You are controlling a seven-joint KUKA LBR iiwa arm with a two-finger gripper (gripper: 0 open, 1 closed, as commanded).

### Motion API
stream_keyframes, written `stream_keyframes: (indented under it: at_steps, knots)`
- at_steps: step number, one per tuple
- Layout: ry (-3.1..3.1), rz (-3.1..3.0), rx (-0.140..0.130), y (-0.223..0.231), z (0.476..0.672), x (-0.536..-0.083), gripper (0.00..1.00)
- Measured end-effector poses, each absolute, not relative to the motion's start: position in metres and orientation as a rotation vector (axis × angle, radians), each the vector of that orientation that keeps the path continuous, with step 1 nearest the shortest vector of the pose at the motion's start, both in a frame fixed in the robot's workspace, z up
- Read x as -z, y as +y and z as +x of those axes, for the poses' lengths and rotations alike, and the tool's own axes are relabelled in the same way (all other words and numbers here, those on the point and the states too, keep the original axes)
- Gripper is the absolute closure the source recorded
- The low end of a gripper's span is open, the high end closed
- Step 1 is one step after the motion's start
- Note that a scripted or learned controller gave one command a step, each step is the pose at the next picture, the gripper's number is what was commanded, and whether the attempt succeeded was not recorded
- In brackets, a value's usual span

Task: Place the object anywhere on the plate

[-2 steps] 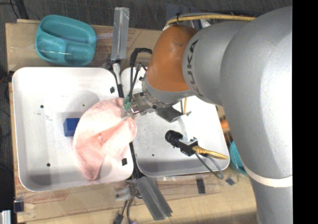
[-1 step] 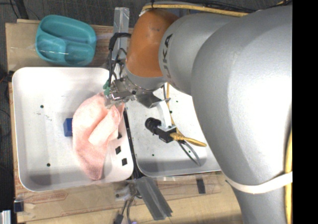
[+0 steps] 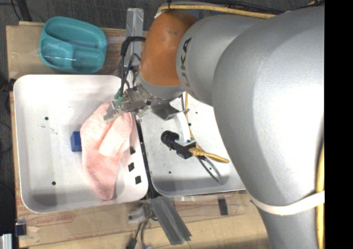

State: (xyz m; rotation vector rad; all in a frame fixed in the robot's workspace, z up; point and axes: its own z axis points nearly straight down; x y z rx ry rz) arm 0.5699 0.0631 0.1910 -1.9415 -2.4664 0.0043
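Looks down at a slant on a wooden counter (image 3: 83,217) bearing two shallow white bins side by side. In the left bin (image 3: 38,159): a pink cloth (image 3: 105,148) crumpled lengthwise along the right wall, and a small blue block (image 3: 75,141) just beside its left edge. At the cloth's upper end, touching it, the claw (image 3: 124,104) of the grey arm (image 3: 265,77) (orange band (image 3: 162,49) above the wrist). Beyond the left bin, on the counter, a teal divided plate (image 3: 73,43). Right bin (image 3: 171,179) largely covered by the arm.

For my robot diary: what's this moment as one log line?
gripper at pink cloth top edge | blue block beside it, left bin | teal plate outside bins
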Motion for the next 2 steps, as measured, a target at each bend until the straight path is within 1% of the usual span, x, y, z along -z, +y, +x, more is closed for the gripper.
stream_keyframes:
  at_steps: [1,2]
  knots:
    - [-2.396,-2.025,-0.009,0.119,0.489,-0.126,0.00]
    - [-2.455,-1.908,-0.029,0.113,0.542,-0.093,0.00]
